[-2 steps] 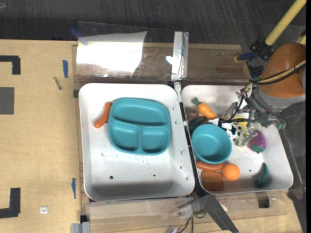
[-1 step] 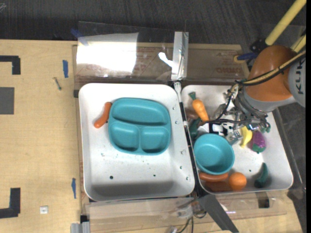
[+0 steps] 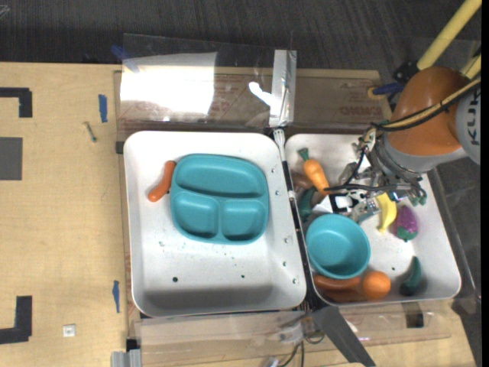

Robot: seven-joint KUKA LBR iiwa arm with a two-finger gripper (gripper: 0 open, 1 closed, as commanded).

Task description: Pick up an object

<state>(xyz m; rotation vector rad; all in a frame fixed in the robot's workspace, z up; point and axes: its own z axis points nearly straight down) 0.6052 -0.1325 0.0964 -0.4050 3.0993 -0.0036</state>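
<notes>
My gripper (image 3: 365, 199) hangs low over the middle of the right bin (image 3: 443, 239), just above the rim of a teal bowl (image 3: 337, 245). Next to it on the right lie a yellow banana-like piece (image 3: 388, 212) and a purple piece (image 3: 407, 222). An orange carrot-like piece (image 3: 313, 171) rests near the bin's far left corner. An orange round piece (image 3: 375, 284), a brown piece (image 3: 336, 284) and a dark green piece (image 3: 412, 276) lie along the near wall. Wrist hardware and cables hide the fingers.
The left bin (image 3: 153, 266) holds a teal divided plate (image 3: 220, 196) and an orange sausage-like piece (image 3: 161, 182) at its left. A clear plastic sheet (image 3: 199, 90) stands behind the bins. Wooden bench (image 3: 53, 228) stretches to the left.
</notes>
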